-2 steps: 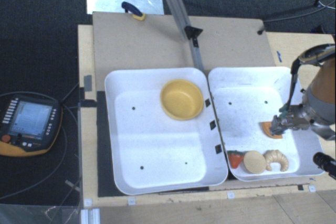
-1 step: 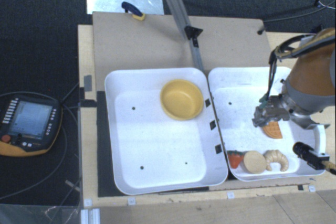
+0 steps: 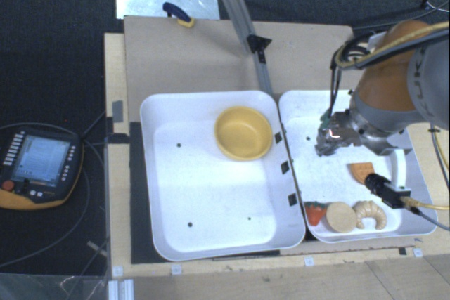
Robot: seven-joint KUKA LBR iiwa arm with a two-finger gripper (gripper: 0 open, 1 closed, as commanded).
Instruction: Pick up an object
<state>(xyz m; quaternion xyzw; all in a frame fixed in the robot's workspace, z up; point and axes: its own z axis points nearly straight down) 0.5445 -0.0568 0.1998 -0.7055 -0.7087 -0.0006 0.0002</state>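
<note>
Tan croissant by the right bin's near edge looked light, rigid; grip its middle. End effector state unclear.

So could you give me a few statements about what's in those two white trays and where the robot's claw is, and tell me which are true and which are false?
1. The yellow bowl sits in the left bin. True.
2. The gripper is above the left bin. False: it hangs over the right bin, near its upper middle.
3. A red item, a round beige piece and a croissant-shaped piece lie along the right bin's near edge. True.
4. The yellow bowl is tipped on its side. False: it stands upright, opening upward.
5. An orange wedge lies in the right bin. True.
</note>
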